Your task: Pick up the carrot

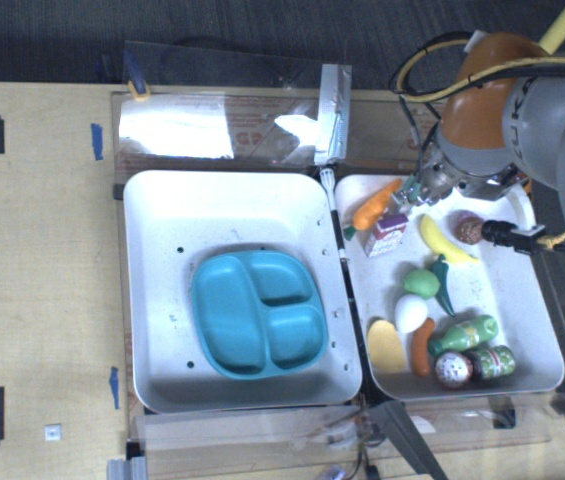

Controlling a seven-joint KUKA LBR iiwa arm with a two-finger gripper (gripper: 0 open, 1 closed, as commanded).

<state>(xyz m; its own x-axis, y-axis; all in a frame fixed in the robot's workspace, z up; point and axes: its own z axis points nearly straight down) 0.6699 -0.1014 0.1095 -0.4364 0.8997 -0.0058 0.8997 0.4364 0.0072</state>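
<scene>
Camera view: carrot [375, 206] lies at the top-left corner of the right bin [547, 343], tip toward the bin wall, a small purple-and-white carton [389, 232] touching it just below. Gripper [424, 190] hangs just right of the carrot; can't tell whether the jaws are open or closed. Nothing visibly held. Risks: carrot is tight against wall and carton, so a descent could clip the carton or rim, or pinch both. Banana [445, 239] is near too.

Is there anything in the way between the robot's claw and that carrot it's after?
Nothing visible sits between them. The gripper hangs right beside the carrot at the right bin's far left corner. A small purple-and-white carton lies against the carrot's near side.
</scene>
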